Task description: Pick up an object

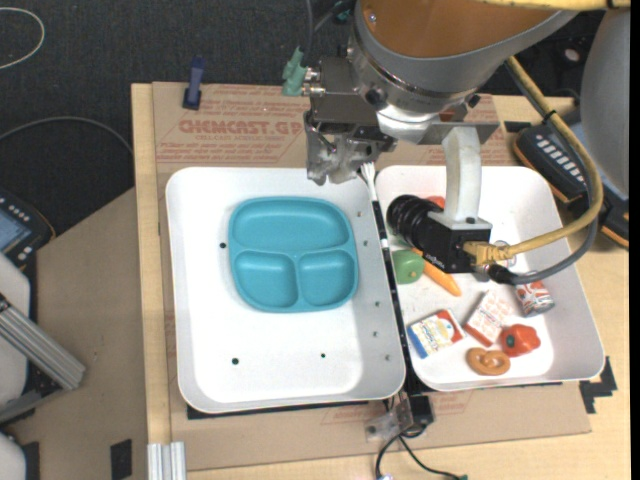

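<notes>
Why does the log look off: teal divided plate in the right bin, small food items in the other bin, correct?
Not quite. The camera view shows the teal divided plate in the left bin; the small food items, such as the tomato, lie in the right bin.

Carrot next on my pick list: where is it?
In the right bin, the carrot lies near its left wall, between the green block and the blue-and-white packet.

The arm (450, 28) reached in from the upper right, its orange band and grey wrist looming large above the bins' far edge. The gripper (335, 163) hung below the wrist, over the far end of the seam between the bins (380, 258), pointing down.
</notes>
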